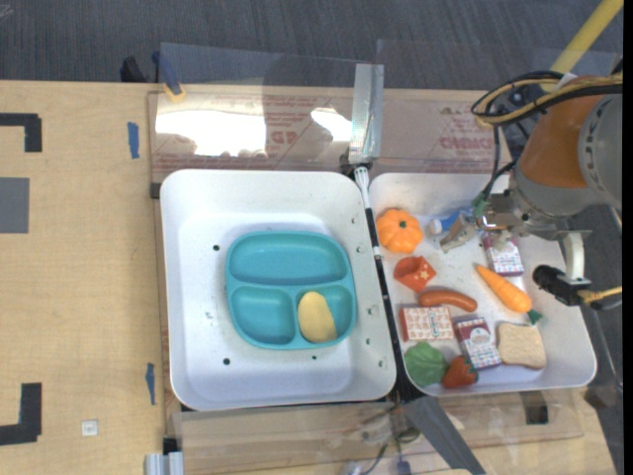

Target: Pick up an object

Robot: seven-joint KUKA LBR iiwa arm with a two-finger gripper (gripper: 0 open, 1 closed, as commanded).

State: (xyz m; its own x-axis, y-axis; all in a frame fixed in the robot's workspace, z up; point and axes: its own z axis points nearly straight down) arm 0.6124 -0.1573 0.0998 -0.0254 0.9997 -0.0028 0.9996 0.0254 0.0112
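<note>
Jaws of the gripper [465,228] are hovering in the right bin [579,364] beside the toy pumpkin [400,231]; cannot tell their opening. Pumpkin is looking light, rigid, slippery; grasping across its ribbed sides seems best.

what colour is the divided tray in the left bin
Teal, a light blue-green; the divided tray shows in the camera view.

Two shallow white plastic bins [188,265]. Teal three-compartment plastic tray [287,265]; pale yellow oval potato [316,317]. Small orange ribbed pumpkin [400,231], green-stemmed. Red toy pepper [414,271]. Reddish-brown sausage [447,299]. Orange carrot [503,289], green-tipped. Tan bread slice [521,345]. Green leafy vegetable [425,361]. Red strawberry [459,372]. Red-and-white printed cartons [426,323]. Light wooden desk [79,265], marked with black and blue tape.
</note>
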